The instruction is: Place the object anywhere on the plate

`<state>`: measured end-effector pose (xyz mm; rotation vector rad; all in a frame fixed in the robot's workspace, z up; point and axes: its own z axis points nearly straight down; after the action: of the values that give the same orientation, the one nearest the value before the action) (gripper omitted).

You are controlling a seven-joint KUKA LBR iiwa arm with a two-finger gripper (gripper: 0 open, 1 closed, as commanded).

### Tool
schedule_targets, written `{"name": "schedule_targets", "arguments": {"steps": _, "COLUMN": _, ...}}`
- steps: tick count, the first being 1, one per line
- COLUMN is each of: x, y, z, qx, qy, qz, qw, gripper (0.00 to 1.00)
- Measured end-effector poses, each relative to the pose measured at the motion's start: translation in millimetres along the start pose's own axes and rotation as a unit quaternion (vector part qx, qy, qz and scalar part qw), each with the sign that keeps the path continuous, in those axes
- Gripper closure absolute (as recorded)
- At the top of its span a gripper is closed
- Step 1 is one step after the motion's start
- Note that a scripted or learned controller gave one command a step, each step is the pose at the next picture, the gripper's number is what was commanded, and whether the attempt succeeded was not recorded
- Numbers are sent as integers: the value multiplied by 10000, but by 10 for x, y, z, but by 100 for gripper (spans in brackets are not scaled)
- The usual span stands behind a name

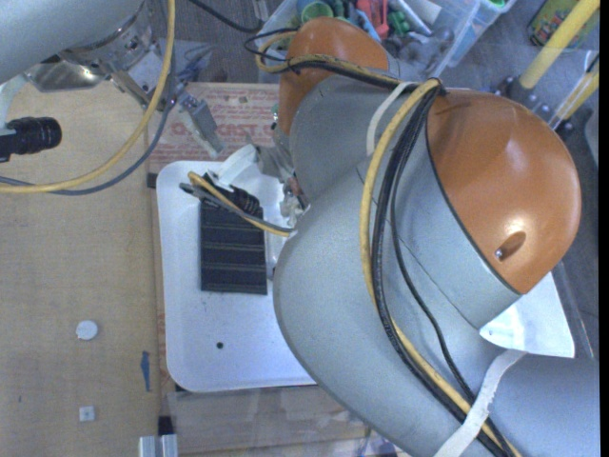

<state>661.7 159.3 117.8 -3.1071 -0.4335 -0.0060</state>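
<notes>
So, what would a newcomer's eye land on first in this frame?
The grey arm with its orange cap looms across the right and middle of the view, covering much of the white bin beneath it. At the top edge, a clear box of colourful toys stands out. A small white disc lies on the wooden bench, left of the bin.

A robotics lab: cabled arm (381, 284) over a white bin (205, 355), clear tub of toys (419, 12) behind.
</notes>
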Motion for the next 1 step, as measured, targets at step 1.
{"name": "schedule_targets", "arguments": {"steps": 1, "x": -120, "y": -181, "z": 291, "qx": -34, "qy": -19, "qz": -2029, "qw": 9792, "gripper": 100}}
